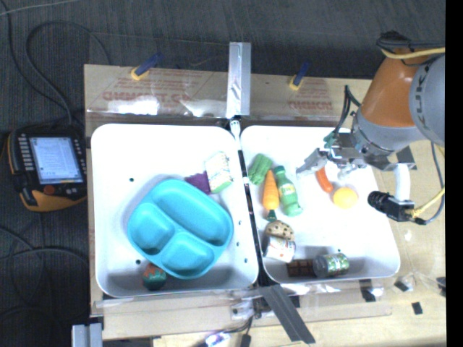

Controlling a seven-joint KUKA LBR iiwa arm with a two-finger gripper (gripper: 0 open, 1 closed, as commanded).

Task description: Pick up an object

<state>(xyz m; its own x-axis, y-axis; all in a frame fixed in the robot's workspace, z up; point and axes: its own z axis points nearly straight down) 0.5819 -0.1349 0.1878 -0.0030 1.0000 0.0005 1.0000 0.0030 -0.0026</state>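
Note:
My gripper (330,165) hovers over the upper right part of the right bin (376,230), its fingers spread open and nothing held between them. A small orange-red piece (325,181) lies just below the fingertips, and a yellow ball-like fruit (345,196) rests a little to its right. Further left in the same bin lie a green vegetable (259,168), an orange carrot (270,188) and a green bottle (289,191). Near the front are a spotted item (278,230), a white cup (281,249), a brown bar (300,268) and a dark can (333,264).
The left bin (108,194) holds a blue divided plate (181,226), a white-green box (218,172), a purple item (197,183) and a small red-green toy (153,275). A pendant (47,166) sits off the bench at left.

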